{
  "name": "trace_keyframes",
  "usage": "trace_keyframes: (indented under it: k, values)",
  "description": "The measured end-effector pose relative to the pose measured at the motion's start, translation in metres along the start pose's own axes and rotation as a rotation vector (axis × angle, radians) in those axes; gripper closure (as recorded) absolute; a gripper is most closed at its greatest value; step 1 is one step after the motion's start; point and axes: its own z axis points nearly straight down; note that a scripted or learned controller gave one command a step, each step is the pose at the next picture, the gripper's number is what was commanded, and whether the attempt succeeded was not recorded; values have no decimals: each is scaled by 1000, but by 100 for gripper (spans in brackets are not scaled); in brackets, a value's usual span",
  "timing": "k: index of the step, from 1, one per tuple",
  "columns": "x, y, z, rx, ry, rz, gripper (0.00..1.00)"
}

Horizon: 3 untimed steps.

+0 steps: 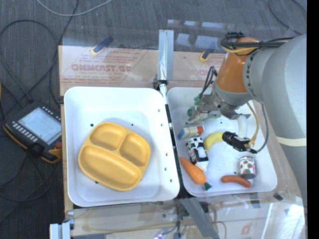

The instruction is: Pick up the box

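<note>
Over the right bin the gripper, its finger state unclear, hangs beside the box, which could skid against the banana.

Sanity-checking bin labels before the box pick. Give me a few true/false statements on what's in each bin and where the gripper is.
1. The yellow divided tray lies in the left bin. True.
2. The carrot lies in the left bin. False: it lies in the right bin, near the front.
3. The gripper is over the right bin, at its back part. True.
4. The banana lies on the yellow tray. False: it lies in the right bin, right of the black-and-white box.
5. A small can stands in the right bin, behind the red sausage. True.
</note>
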Motion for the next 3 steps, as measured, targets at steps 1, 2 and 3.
trace_keyframes:
  k: [1, 2, 3]
  values:
    - [0, 0, 0, 0, 0, 0, 0]
    - [-5, -41, 9, -1, 0, 12, 0]
    - [-4, -40, -1, -3, 3, 12, 100]
